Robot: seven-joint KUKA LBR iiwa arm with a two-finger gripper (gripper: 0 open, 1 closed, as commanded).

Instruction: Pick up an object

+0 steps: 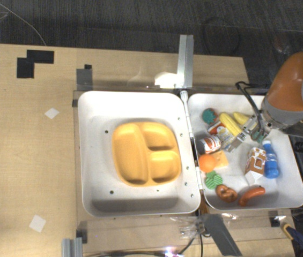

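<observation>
The right white bin (296,197) holds several toy foods. A yellow corn cob (229,122) lies beside a teal piece (210,114), and a red and white can (211,143) sits below them. My gripper (235,139) reaches in from the right and hovers low over the bin's middle, just right of the can and below the corn. Nothing shows as held. Also in the bin are an orange ball (208,163), a green piece (213,181), a brown and white carton (256,161), a blue bottle (271,164) and a red sausage (251,194).
The left white bin (95,191) holds a yellow divided tray (146,153). A metal post (185,63) rises behind the wall between the bins. The arm's orange band (293,84) hangs over the right bin's far right corner.
</observation>
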